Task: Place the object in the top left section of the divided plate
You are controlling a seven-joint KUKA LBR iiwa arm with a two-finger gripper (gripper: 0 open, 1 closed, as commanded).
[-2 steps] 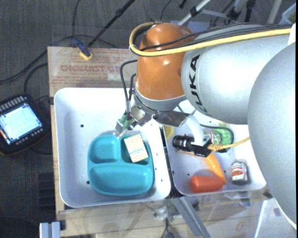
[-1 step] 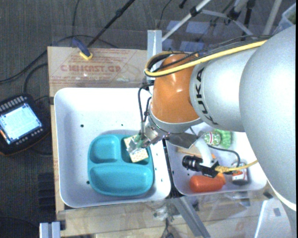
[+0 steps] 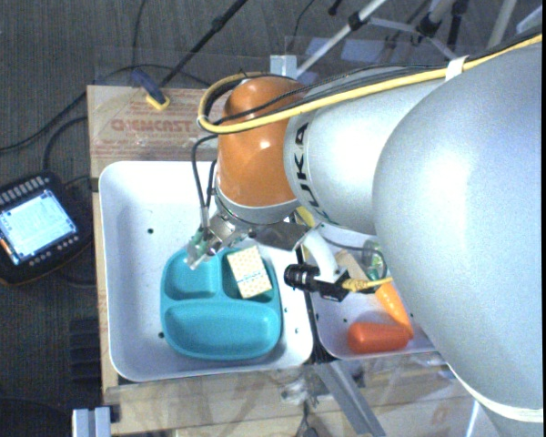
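Bright, even overhead light whitens the arm (image 3: 437, 153) with soft glare; the frame is slightly grainy and soft.

The arm (image 3: 419, 153) comes in from the right as a broad grey mass, narrowing leftward to the orange band (image 3: 255, 144) above the wrist. A yellow cable (image 3: 346, 89) loops along its upper side and around the band. Below the band, the gripper (image 3: 205, 244) points down and to the left, its tip small and blurred.
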